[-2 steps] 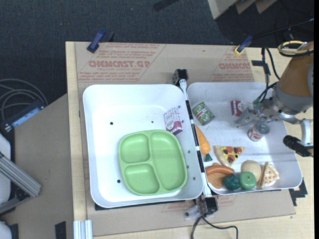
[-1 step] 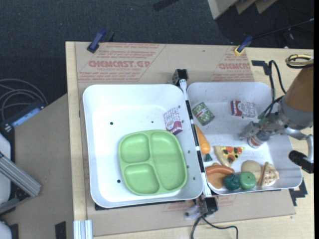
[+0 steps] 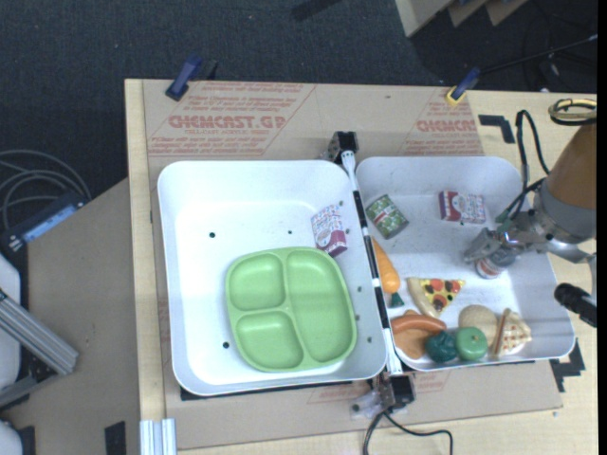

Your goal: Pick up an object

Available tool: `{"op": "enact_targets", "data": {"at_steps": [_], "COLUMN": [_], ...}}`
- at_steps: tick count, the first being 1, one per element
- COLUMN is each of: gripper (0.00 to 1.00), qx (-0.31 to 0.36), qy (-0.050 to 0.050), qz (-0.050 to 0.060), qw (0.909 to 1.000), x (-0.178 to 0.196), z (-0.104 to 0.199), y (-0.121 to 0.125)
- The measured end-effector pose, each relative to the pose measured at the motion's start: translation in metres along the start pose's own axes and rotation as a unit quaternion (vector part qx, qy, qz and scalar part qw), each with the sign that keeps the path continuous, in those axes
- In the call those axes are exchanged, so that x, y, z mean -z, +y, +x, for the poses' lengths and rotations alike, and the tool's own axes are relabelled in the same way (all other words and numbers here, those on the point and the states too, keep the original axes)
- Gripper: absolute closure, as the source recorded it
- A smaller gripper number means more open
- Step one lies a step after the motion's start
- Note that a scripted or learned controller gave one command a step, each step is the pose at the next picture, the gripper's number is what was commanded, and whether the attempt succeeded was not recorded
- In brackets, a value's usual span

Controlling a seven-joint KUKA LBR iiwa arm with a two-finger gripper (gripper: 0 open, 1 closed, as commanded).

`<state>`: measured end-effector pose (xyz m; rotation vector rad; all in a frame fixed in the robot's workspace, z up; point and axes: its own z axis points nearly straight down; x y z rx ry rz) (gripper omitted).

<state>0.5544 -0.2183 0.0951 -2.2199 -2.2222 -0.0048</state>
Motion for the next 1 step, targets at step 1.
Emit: {"op": "enact_targets", "data": {"at_steps": [1], "gripper": [1.00], "qx": [0.001], "qy": [0.000], "qz": [-0.001], "qw": [1.0000], "x": [0.1222], "z": [0.1304], "y": [0.0074]}}
